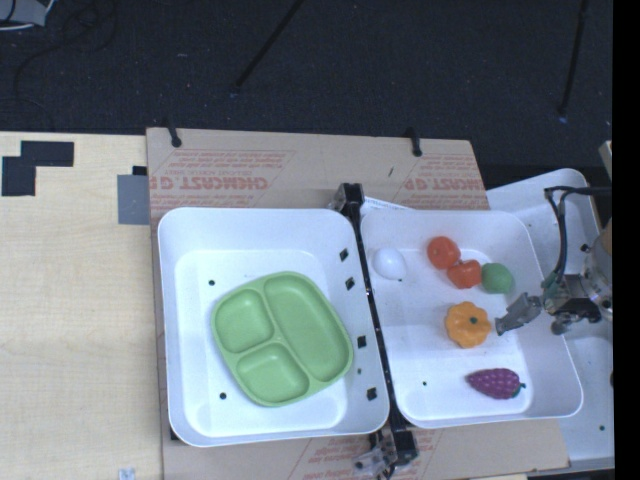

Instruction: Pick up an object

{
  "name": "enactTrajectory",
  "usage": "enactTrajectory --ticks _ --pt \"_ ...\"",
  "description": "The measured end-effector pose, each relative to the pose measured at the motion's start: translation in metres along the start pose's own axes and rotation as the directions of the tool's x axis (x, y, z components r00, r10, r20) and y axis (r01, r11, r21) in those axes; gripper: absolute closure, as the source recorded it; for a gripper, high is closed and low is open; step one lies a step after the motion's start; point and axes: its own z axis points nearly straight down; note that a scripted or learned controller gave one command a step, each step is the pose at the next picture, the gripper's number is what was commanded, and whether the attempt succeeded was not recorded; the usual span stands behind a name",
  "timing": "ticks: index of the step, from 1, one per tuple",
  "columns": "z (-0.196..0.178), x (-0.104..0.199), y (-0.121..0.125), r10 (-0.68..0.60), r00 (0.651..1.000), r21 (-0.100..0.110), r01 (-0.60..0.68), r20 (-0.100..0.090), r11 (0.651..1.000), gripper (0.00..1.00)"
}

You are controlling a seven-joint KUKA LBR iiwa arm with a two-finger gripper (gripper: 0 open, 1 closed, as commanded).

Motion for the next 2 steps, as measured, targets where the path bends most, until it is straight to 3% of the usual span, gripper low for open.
enactTrajectory --ticks 1,2 --pt "-0.006 0.000 0.003 -0.003 1.000 -0.013 0.003 0.003 1.000 0.00" --pt "0.052 0.002 0.012 -0.004 1.000 -0.007 0.004 0.000 1.000 0.00"
